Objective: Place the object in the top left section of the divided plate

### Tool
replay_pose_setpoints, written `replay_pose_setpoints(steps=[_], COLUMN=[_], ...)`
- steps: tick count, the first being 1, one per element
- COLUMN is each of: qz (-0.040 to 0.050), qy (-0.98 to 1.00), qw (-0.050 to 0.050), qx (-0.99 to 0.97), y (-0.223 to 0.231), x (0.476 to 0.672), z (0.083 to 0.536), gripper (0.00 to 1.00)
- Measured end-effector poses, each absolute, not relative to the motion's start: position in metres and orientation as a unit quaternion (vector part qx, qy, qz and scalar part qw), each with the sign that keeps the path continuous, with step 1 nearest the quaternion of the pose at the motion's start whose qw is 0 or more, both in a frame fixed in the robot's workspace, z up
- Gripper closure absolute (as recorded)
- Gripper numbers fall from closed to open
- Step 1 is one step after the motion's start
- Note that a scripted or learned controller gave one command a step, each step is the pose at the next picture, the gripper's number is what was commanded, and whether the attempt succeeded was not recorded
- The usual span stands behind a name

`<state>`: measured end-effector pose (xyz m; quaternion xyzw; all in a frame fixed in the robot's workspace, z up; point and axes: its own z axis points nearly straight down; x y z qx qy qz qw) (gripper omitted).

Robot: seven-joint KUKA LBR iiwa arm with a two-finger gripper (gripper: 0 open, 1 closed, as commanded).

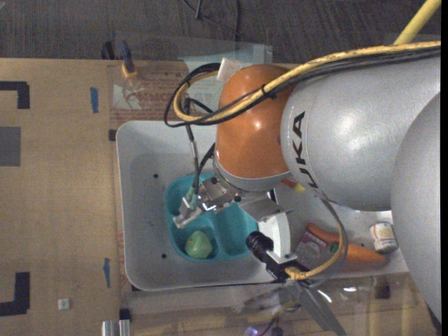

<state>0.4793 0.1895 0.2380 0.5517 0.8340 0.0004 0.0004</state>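
A teal divided plate (pixel 179 187) lies in the left white bin (pixel 136 180). A round pale-green object (pixel 198 244) rests in the plate's section nearest the bin's front wall. My gripper (pixel 185 213) hangs over the plate's left part, just above and apart from the green object. The big orange and grey wrist hides the plate's right side and much of the bin behind it.
To the right, under the arm, lie an orange carrot (pixel 355 253), a small white jar (pixel 382 236) and a reddish packet (pixel 313 243). A black cable fitting (pixel 260 245) sticks out over the plate's right edge. Brown bench with blue tape marks (pixel 94 100) spreads to the left.
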Motion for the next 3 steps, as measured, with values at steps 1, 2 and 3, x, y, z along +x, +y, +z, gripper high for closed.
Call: replay_pose_setpoints(steps=[1,2,3], qz=[0.0013,-0.001,-0.0008], qy=[0.834,0.86,0.884], qw=[0.001,-0.001,-0.001], qx=[0.552,0.511,0.467], y=[0.189,0.197,0.146], x=[0.48,0.479,0.479], z=[0.248,0.237,0.222], gripper=[1.0,1.0,1.0])
